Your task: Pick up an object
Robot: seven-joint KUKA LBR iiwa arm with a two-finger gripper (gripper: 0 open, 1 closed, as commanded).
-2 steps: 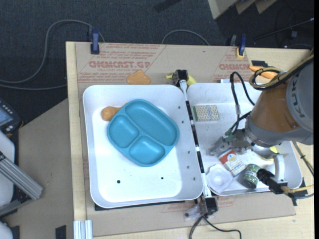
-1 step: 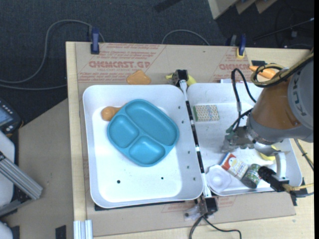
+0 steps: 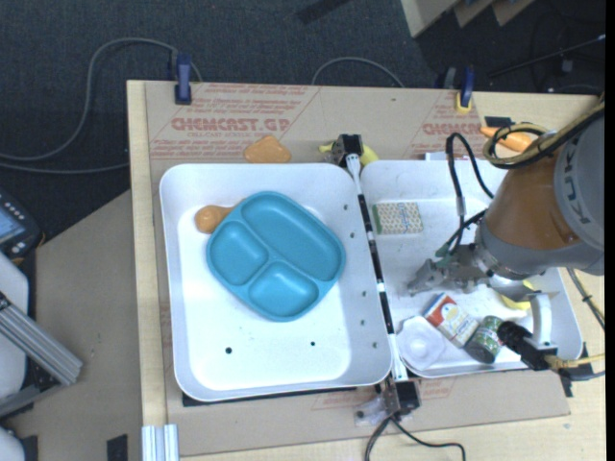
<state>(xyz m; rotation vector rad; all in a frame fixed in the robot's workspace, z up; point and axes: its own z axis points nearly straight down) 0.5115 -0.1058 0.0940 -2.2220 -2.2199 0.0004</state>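
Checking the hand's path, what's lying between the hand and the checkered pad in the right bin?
In the camera view, bare white bin floor separates the hand from the checkered pad.

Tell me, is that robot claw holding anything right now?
No. The gripper hangs over the right bin with nothing between its fingers; the red-and-white packet lies just beside it.
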